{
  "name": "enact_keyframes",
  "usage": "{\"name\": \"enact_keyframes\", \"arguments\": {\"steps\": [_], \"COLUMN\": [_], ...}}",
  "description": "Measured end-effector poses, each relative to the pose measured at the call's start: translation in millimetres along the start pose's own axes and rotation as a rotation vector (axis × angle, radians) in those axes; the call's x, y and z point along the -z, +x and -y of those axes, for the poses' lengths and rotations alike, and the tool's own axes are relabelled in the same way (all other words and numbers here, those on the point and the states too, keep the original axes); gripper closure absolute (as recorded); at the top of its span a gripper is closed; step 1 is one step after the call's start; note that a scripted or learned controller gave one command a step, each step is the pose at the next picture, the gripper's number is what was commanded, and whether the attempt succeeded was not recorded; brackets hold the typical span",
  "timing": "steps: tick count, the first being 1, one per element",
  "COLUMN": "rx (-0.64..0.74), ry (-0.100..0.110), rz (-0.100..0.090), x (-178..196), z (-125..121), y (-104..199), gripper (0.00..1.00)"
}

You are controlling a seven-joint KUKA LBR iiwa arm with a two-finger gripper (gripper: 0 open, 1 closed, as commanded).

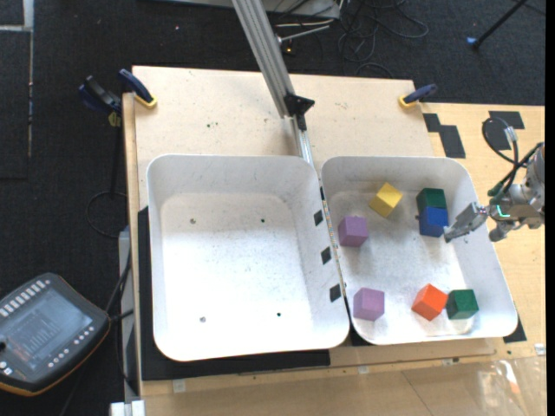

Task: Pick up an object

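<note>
The gripper [460, 225] hovered beside the blue block [433, 221]; its grip state couldn't be told. The block looked light and rigid, best pinched across flat opposite faces.

You're looking at white bins [234, 180], smooth moulded plastic, faint sheen, dark speckling. Bench top [217, 102] pale wood board, matt, scuffed. Blocks matt, yellow one [387, 199] included. Slanted rail [264, 46] brushed metal. Floor [61, 146] dark, carpet-rough.

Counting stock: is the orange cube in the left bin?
No, the orange cube sits in the right bin, beside a green cube.
</note>
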State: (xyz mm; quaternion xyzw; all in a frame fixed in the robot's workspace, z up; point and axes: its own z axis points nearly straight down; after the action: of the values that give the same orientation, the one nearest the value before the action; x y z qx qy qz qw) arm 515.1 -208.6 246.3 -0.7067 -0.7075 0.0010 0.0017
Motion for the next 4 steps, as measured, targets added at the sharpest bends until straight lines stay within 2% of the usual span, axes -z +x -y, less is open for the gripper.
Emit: {"name": "enact_keyframes", "arguments": {"steps": [1,2,3,4], "rx": [0.0,-0.001,-0.002,-0.002], "ry": [-0.004,0.001,0.002,-0.004], "rz": [0.001,0.0,0.0,0.002], "x": [2,-44,-105,-152], "z": [-1,0,-5,-5], "y": [0,8,3,3], "gripper": [0.0,0.0,0.0,0.0]}}
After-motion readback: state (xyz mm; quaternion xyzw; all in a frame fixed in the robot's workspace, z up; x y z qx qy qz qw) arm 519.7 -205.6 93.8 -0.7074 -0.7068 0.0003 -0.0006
